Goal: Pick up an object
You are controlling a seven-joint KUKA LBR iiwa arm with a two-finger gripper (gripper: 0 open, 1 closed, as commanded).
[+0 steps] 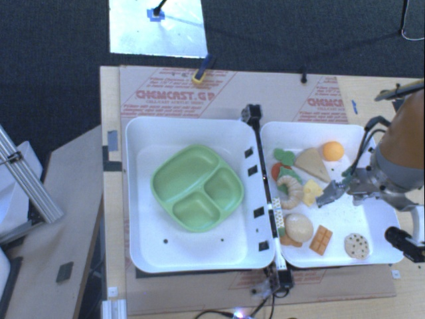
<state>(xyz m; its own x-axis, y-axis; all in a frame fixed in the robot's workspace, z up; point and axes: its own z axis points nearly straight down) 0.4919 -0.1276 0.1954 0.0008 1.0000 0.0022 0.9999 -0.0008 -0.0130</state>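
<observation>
Camera view, nearest first: a cookie (356,245), an orange cracker (321,239) and a bread roll (298,228) lie in the right bin (372,261). Above them the hand (328,195) hovers beside a yellow cube (311,191), grasping nothing; whether it is released or clenched cannot be told. Farther back sits an orange (332,151). A green plate (197,187) fills the left bin (143,178).

Right bin (378,261): toy food crowds the side nearest the black divider (260,178) — cheese wedge (312,163), orange (332,151), shrimp (289,188), bread roll (298,228), cracker (321,239), cookie (356,245). Bare floor lies away from the divider. Beyond the divider, the green divided plate (197,187) occupies the middle of the left bin (143,145).
</observation>
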